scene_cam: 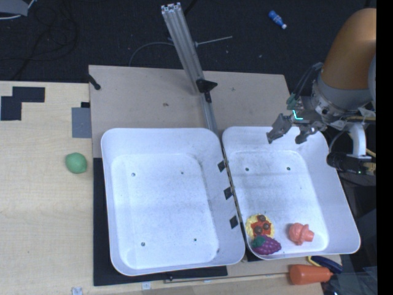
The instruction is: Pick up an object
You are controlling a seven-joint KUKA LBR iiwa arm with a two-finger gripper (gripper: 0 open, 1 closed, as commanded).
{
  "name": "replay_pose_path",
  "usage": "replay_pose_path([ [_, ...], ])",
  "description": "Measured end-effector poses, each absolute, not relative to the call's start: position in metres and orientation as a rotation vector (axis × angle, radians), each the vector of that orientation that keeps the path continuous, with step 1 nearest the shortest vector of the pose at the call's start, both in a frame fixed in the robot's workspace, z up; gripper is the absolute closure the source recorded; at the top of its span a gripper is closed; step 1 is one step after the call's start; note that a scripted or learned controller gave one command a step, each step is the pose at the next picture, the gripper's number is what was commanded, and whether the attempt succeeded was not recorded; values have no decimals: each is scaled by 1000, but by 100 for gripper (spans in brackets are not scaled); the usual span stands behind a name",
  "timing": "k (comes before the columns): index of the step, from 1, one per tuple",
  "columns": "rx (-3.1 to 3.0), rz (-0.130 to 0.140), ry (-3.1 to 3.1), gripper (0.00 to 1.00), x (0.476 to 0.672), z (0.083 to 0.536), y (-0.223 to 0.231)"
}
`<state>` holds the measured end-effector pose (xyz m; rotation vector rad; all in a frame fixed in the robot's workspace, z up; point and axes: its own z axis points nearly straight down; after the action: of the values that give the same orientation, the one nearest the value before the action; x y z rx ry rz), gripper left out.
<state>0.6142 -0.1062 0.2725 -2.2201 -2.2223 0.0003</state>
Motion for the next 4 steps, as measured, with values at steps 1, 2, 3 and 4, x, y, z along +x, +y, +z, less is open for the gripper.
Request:
replay_pose_path([
  [1,-2220,0,-2222,0,614,272,-106],
  [2,-2217,5,-2220,0,616,212,-98],
  [3,-2218,5,-2220,0,620,166,-104],
  [4,-2218,5,-2219,0,625,106,-107],
])
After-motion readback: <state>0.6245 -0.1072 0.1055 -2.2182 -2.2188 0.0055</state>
